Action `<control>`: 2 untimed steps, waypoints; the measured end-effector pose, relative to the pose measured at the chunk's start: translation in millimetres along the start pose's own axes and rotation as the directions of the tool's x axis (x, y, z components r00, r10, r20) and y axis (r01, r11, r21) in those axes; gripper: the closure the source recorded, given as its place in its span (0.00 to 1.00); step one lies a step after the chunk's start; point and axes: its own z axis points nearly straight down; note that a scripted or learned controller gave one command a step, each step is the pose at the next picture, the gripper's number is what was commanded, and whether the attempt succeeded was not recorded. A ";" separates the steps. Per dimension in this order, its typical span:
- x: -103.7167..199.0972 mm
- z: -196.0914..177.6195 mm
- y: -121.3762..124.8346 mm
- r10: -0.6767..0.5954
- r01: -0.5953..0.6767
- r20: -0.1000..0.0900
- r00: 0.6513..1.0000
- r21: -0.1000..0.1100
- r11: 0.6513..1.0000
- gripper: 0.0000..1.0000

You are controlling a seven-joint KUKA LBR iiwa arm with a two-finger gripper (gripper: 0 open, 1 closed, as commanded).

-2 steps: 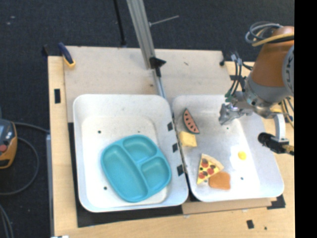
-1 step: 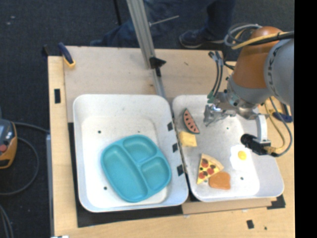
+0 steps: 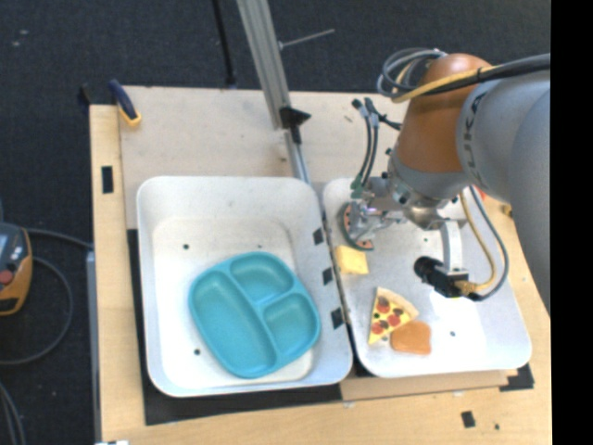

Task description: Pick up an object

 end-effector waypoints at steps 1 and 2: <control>53.6 -0.4 -8.9 0.000 0.000 0.000 1.000 0.000 1.000 1.00; 108.8 -7.4 -3.2 -0.001 0.001 0.000 1.000 -0.001 1.000 1.00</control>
